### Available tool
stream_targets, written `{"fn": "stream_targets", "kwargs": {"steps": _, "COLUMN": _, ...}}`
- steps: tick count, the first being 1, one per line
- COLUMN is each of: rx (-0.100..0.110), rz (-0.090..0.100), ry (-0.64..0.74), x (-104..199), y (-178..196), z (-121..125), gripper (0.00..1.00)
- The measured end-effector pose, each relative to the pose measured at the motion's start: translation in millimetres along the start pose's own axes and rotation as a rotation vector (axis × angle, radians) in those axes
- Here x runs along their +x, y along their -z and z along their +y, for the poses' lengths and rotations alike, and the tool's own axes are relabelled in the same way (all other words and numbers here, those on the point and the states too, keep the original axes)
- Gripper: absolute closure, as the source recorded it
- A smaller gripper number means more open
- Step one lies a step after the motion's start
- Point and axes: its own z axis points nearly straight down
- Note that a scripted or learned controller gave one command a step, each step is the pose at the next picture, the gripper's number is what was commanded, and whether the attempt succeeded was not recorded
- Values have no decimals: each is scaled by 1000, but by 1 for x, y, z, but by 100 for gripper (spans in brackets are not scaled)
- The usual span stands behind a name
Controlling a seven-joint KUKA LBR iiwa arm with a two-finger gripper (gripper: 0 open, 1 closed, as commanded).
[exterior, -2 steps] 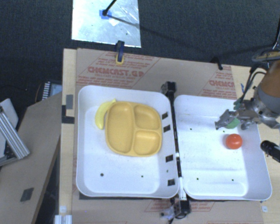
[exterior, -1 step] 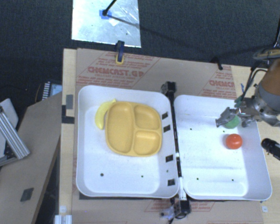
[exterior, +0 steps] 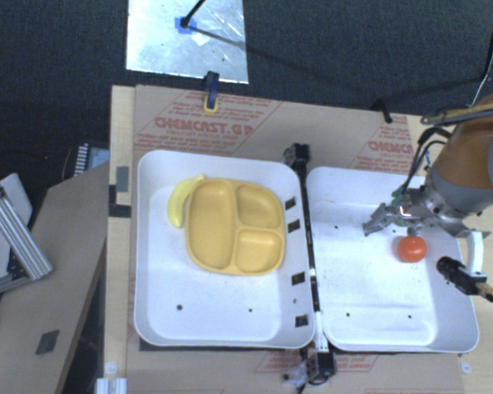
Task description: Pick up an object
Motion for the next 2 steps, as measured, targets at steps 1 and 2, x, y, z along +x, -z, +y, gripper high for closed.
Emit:
{"fn": "stream_targets", "kwargs": {"steps": 1, "rx": -1, "rz": 0, "ry": 1, "x": 3, "y": -43, "z": 5, "gripper": 0}}
{"fn": "stream_targets", "kwargs": {"steps": 2, "rx": -3, "rz": -1, "ry": 0, "x": 3, "y": -61, "z": 5, "gripper": 0}}
